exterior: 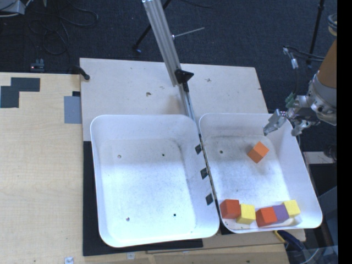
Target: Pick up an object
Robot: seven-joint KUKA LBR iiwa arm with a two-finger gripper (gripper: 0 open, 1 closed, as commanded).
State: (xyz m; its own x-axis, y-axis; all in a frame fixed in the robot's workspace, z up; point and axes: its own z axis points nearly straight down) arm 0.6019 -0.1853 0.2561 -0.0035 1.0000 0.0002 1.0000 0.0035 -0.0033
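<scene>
- A pale bench (132, 87) stands on a dark carpet floor, and it carries two shallow white bins side by side, with a metal rail (165, 40) rising between them.
- The left bin (104, 202) is beside the right bin (305, 191).
- The gripper (286, 122) is above the upper right edge of the right bin; its fingers are spread apart, with nothing between them.
- An orange cube (258, 152) lies alone in the right bin, near the gripper but apart from it.
- Along the near wall of this bin lies a row of blocks: red block (230, 208), yellow block (247, 214), another red-orange block (266, 216), purple block (280, 212) and a second yellow block (292, 207).
</scene>
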